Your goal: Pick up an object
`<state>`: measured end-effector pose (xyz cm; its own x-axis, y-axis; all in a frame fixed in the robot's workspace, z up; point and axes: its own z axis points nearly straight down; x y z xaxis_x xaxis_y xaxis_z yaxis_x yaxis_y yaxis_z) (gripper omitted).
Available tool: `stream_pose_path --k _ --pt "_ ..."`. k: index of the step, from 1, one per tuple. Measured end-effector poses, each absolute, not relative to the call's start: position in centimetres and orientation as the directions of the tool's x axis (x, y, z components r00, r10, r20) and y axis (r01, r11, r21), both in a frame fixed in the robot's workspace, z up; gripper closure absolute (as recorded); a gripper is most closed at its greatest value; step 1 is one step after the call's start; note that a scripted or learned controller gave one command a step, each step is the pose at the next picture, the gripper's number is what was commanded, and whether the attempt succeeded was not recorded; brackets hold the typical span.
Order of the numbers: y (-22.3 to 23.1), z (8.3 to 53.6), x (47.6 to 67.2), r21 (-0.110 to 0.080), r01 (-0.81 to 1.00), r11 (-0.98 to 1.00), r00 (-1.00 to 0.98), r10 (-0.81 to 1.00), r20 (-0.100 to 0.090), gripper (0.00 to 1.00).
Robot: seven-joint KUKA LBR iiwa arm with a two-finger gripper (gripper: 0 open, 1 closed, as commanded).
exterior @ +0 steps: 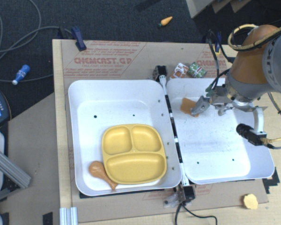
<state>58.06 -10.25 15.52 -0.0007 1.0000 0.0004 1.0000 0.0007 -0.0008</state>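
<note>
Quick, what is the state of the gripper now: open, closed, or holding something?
Gripper: over the right bin, beside the orange-brown piece; open or closed cannot be told, and no hold is visible.

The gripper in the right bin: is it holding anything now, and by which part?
It cannot be told. The gripper sits at the right edge of an orange-brown piece in the right bin, but the view does not show a grasp.

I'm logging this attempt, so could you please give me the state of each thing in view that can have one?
Gripper: low in the right bin, fingertips at the orange block; grasp not confirmed.
Orange block: lying in the right bin, near its upper left corner.
Yellow divided plate: upright, flat in the left bin.
Orange drumstick toy: lying against the plate's lower left edge.
</note>
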Motion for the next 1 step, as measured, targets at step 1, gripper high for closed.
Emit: stream_pose_path --k 1 --pt "-9.26 7.99 63.71 0.000 1.000 0.003 -0.003 1.000 0.000 0.00"
